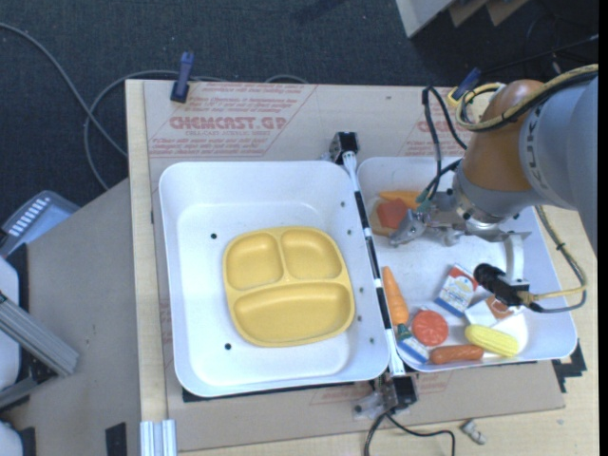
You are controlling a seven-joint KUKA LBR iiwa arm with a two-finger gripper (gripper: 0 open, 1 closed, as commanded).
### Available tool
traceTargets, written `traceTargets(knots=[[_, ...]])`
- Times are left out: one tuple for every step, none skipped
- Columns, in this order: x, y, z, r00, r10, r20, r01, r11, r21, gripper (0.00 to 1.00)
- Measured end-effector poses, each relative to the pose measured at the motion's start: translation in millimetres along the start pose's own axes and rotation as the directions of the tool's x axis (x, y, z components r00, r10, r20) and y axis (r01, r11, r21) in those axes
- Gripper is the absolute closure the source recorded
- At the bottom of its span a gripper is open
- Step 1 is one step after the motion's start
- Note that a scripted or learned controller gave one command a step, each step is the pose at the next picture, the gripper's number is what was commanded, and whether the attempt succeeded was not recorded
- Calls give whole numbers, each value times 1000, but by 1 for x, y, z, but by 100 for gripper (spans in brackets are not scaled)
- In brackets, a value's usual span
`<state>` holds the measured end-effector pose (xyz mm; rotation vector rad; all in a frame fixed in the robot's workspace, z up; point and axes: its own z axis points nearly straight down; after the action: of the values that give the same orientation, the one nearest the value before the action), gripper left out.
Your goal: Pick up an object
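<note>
My tool (418, 224) hangs over the upper left part of the right bin (560, 326), low above the bin floor, with my grey arm (560, 141) and its orange band (499, 155) filling the upper right of the frame. I cannot tell how the tool is set from this angle; nothing visible sits in it.

Just beside the tool, toward the bin's upper left corner, lies a rounded orange-red toy food piece (391, 212). Along the bin's left wall lies a slim, tapered carrot (394, 295), pressed close to the divider between the bins. The lower part of the bin is crowded: a small boxy carton (456, 291), a round red tomato (430, 328), a smooth sausage (456, 353) near the bottom rim, and a bumpy yellow corn cob (494, 339) right of it, all near one another. Open floor remains in the bin's middle, between the tool and this cluster.

The left bin (190, 283) holds a glossy yellow plate (287, 285) with three compartments, centred, with a bare white floor all around it. The table (237, 122) beneath is flat brown board with red printing.
</note>
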<state>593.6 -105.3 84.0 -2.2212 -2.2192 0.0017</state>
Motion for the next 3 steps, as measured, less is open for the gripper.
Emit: traceTargets(knots=[[11, 50, -1, 1000, -1, 1, 1, 1000, -3, 0], [11, 50, -11, 1000, -3, 1, 3, 1000, 1, 100], [62, -23, -101, 1000, -2, -1, 2, 1000, -1, 100]])
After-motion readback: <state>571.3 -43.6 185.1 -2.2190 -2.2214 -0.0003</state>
